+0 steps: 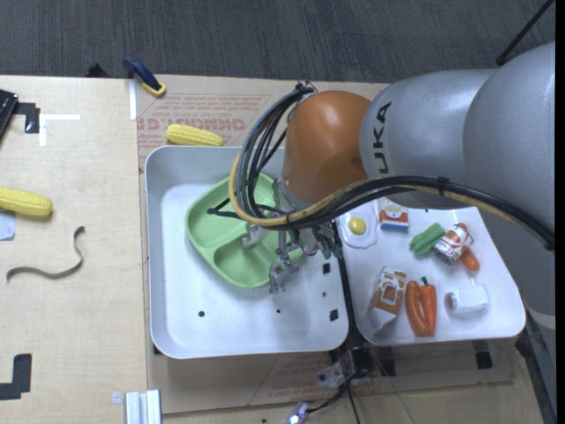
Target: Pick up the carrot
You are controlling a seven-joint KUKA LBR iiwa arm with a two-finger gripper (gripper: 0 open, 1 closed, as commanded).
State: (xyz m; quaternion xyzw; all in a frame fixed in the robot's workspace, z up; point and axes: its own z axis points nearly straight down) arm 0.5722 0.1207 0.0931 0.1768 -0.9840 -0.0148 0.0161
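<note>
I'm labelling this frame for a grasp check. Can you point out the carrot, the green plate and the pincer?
carrot (422, 307): camera view, middle of its orange body, right bin.
green plate (212, 232): camera view, bare left part of its surface, left bin.
pincer (279, 279): camera view, midway between the fingertips, over the plate's near edge.

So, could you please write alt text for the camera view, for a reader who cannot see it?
A grey robot arm's gripper hangs over a green divided plate in the left white bin. The orange carrot lies untouched in the right bin, among small toy foods.
</note>
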